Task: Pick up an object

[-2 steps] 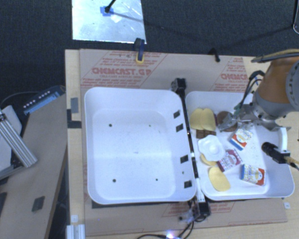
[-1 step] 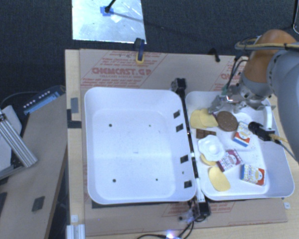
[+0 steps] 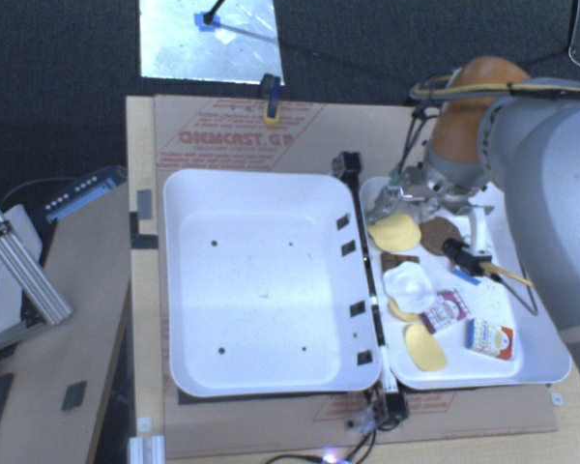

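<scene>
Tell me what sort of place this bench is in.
Most likely a robotics lab set up for grasping trials. Two shallow white bins sit side by side on cardboard, a grey and orange arm reaches over the right bin, which holds small mixed items, and aluminium framing stands at the left.

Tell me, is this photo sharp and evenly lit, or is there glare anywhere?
Camera view: mostly even light; the shiny sheet beyond the bench glares pale; the left bin looks bright, with soft shadow along its rims; the arm close to the lens is slightly soft.
</scene>
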